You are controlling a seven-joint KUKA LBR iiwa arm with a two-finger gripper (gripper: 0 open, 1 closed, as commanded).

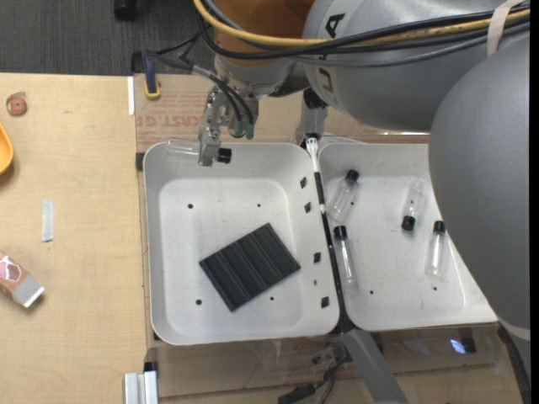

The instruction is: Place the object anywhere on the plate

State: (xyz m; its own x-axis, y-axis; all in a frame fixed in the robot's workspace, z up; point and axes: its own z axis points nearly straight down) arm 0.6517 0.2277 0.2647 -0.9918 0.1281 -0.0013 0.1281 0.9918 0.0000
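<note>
Up at the left bin's (156, 225) far rim, the claw (210, 146) grips a clear vial (189, 151).

You are looking down at a pale wooden bench top (67, 183) lying left of the bins, with dark grey carpet (76, 23) showing beyond it and a black chair caster (126, 5) resting there.

Right bin (472, 305): its right side hidden under the grey arm (480, 141).
Orange object (4, 151): cut off by the left edge.
Tool (210, 146): fingers too small to tell.
</note>
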